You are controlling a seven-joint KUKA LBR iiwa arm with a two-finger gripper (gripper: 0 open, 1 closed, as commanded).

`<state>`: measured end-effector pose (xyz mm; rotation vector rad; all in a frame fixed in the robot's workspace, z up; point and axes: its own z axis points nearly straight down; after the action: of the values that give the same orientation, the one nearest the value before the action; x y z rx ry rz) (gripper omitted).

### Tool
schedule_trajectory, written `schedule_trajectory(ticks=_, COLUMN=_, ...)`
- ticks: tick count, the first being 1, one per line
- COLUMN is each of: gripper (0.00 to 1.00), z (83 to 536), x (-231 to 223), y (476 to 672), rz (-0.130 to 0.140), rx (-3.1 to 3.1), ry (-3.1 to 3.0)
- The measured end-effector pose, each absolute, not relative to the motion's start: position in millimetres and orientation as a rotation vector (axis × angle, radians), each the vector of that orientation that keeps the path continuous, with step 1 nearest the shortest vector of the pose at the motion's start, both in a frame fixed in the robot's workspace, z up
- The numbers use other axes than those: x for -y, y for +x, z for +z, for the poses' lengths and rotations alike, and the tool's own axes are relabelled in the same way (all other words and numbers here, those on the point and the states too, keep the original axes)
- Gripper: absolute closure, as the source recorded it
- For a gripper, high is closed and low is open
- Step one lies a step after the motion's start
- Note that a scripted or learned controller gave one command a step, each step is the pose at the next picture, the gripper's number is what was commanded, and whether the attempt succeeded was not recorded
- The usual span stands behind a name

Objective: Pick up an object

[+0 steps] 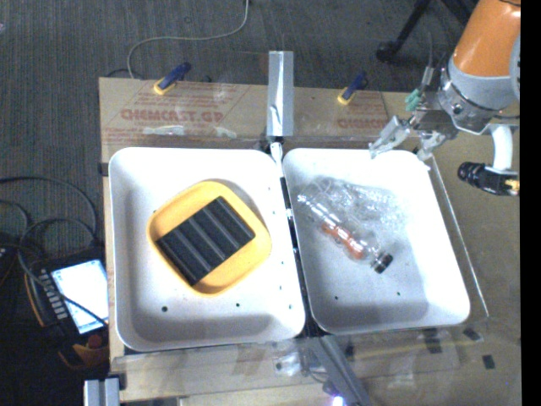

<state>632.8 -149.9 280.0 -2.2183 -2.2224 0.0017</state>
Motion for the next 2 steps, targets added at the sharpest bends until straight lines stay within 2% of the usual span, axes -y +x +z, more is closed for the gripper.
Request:
schedule_trajectory(ticks=1, gripper=0.0, z=148.1, x=129.2, y=587.4, rz=-0.031, rx=2.239, ry=-2.244)
schedule_trajectory(ticks=2, gripper=0.0, z=142.2, x=126.9, y=591.3, rz=-0.038, rx=2.328, ry=-2.166)
